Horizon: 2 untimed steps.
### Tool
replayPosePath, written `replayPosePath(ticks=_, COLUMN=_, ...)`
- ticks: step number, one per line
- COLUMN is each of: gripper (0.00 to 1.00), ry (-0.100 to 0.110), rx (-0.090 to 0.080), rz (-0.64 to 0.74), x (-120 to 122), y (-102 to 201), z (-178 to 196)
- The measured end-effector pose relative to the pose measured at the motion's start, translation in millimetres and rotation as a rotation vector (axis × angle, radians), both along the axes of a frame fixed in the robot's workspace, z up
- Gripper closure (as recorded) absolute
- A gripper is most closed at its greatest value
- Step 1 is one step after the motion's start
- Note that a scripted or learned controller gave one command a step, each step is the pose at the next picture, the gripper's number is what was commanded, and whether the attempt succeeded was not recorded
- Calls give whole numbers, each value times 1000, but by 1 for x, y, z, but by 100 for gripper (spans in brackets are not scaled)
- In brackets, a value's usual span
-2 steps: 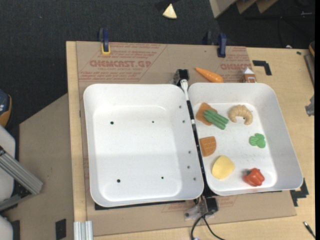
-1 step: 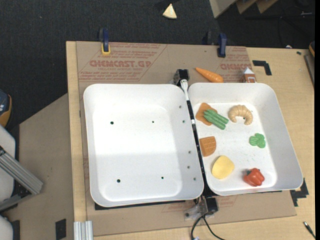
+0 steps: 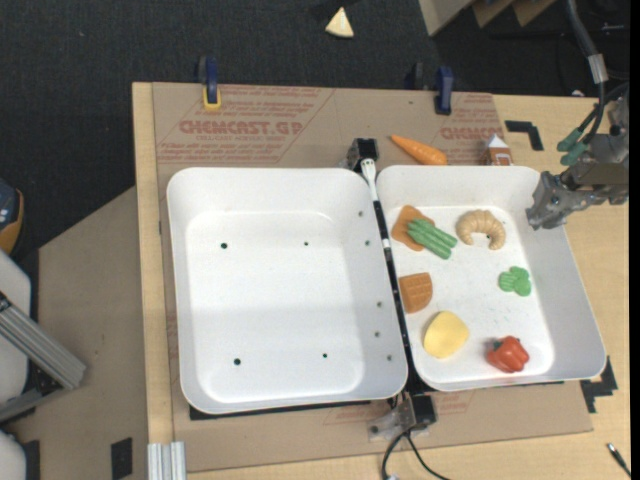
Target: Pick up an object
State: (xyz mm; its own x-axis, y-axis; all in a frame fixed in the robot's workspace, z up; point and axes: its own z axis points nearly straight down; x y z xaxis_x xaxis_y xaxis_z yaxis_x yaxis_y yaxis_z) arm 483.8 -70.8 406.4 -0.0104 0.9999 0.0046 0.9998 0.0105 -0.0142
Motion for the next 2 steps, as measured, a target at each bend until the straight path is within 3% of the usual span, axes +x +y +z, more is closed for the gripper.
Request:
replayPosePath(ticks=1, gripper=100, ry=-34, rx=-6, rz=-7, x=-4, y=16, z=137)
replayPosePath(ticks=2, gripper=100, ry=-17, rx=-13, rz=-27, x=-7, y=-152, z=128)
